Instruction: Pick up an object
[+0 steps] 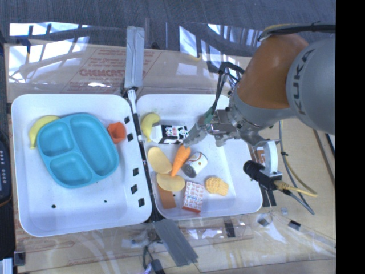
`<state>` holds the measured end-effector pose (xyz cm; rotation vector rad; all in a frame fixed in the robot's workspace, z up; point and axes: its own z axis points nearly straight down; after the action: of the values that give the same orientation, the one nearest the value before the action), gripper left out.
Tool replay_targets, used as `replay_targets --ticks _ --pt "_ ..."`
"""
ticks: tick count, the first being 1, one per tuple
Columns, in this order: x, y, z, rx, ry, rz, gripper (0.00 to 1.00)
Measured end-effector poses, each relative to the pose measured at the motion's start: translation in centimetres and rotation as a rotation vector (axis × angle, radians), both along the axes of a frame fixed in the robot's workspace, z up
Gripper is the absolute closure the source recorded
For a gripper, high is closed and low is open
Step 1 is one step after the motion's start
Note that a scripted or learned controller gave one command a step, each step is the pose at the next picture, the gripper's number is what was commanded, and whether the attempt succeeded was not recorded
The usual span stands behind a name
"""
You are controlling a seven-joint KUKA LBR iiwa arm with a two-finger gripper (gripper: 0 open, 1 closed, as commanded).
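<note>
Right white bin (239,201) — carrot (181,160) slants, tip down-left, beneath claw (197,135) — claw's state unclear.

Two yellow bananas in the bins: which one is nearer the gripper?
The yellow banana in the right bin, by the divider. The gripper is over that bin; the other banana lies behind the blue divided plate, left bin.

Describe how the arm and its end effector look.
The arm is bulky and rounded, grey with a broad orange band above the wrist and dark KUKA lettering. Black cables loop around the wrist. The end effector is a slim, metallic grey piece tapering to narrow fingers.
</note>
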<state>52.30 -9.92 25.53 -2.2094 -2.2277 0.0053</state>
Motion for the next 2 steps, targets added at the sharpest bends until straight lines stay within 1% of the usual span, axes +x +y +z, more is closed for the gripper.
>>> replay_targets --ticks 1,2 --pt "2.7 0.0 -16.4 0.001 -0.003 0.302 0.00" --pt "-1.5 5.5 -6.1 0.000 -0.009 0.279 0.00"
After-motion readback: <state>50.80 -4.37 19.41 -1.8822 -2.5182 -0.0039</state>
